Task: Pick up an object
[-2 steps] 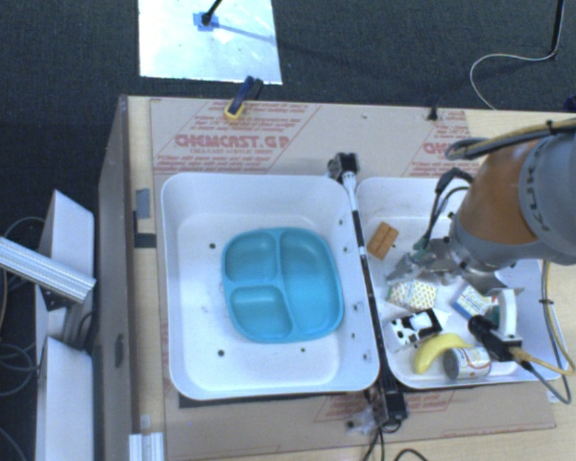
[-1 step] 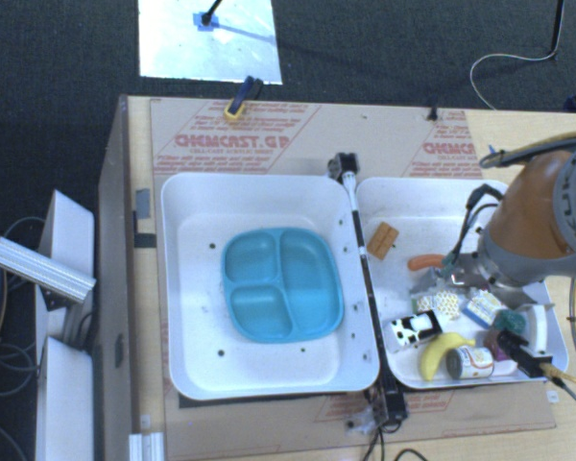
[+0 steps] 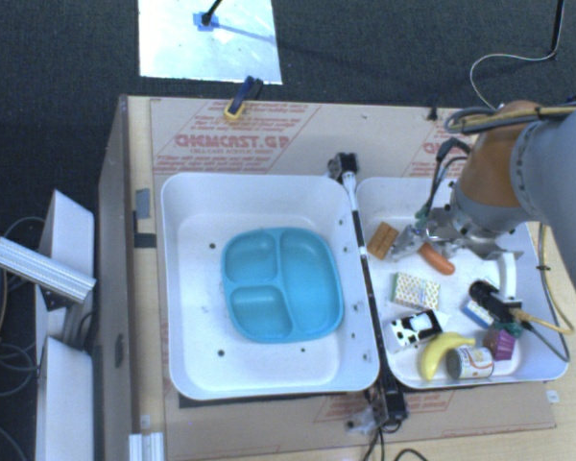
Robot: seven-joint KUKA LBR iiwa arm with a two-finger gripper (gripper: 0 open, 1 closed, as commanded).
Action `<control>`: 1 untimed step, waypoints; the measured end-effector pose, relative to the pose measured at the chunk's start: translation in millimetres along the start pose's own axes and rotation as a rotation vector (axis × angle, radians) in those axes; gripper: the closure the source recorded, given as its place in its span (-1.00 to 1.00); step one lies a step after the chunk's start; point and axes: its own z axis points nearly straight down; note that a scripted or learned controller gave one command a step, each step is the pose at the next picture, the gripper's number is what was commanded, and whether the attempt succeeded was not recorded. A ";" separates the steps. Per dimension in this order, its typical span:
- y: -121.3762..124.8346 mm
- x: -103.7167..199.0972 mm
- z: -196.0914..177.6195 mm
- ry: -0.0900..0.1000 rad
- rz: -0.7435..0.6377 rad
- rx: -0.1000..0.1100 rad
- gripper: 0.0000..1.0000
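A dark carpet (image 3: 58,65) covers the floor around a wooden bench (image 3: 269,128) printed with red lettering. A pale sheet (image 3: 211,41) lies on the carpet beyond it. Cables (image 3: 14,353) trail at left.

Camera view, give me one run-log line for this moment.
arm: over right bin | gripper: low beside orange carrot and tan block | lifted: nothing seen | left bin: blue tray

Blue divided plate (image 3: 280,283) lay in left bin (image 3: 197,209). Yellow-handled clamp (image 3: 241,99) sat on bench board (image 3: 259,133); shiny sheet (image 3: 206,27) beyond.
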 end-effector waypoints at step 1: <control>0.7 -0.5 -10.8 -0.001 -0.003 -0.002 1.00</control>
